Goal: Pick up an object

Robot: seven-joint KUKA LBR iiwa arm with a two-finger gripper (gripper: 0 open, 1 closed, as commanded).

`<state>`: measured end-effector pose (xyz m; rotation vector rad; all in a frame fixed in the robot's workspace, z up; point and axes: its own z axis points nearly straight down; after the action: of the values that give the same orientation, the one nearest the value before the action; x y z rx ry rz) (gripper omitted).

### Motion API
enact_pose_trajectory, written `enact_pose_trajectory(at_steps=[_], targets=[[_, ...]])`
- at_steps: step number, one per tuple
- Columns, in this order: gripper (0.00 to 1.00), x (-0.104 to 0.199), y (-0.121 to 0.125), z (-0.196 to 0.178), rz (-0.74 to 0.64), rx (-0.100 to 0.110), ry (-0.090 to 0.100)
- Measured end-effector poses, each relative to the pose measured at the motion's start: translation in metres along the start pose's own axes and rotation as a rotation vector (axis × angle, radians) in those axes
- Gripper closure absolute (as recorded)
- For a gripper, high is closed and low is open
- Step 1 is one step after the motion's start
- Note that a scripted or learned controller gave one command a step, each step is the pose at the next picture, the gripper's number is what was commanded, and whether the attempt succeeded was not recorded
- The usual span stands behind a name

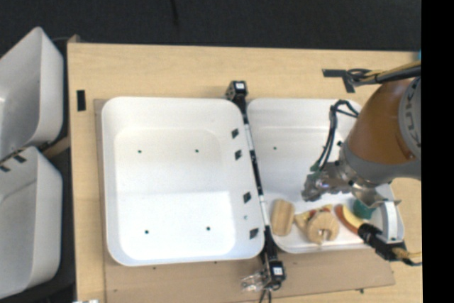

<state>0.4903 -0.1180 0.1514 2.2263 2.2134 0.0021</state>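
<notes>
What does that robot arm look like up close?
The arm is bulky and rounded, with a broad orange-brown band over a grey wrist section. Dark cables loop along its left side down to the metallic gripper.

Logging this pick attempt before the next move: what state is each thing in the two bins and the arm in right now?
Left bin: nothing visible in it.
Right bin: holds items at its near edge.
Wooden block: lying in the right bin, apart from the tool.
Tan piece: lying beside the block.
Red and green item: partly hidden by the arm.
Tool: low over the right bin.
</notes>
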Motion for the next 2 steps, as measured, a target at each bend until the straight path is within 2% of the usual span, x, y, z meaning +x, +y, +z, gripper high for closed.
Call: enact_pose_trajectory(at_steps=[1, 2], targets=[[1.0, -0.007, 0.002, -0.134, -0.009, -0.015, -0.004], [1.0, 0.008, -0.003, -0.012, -0.006, 0.012, 0.002]])
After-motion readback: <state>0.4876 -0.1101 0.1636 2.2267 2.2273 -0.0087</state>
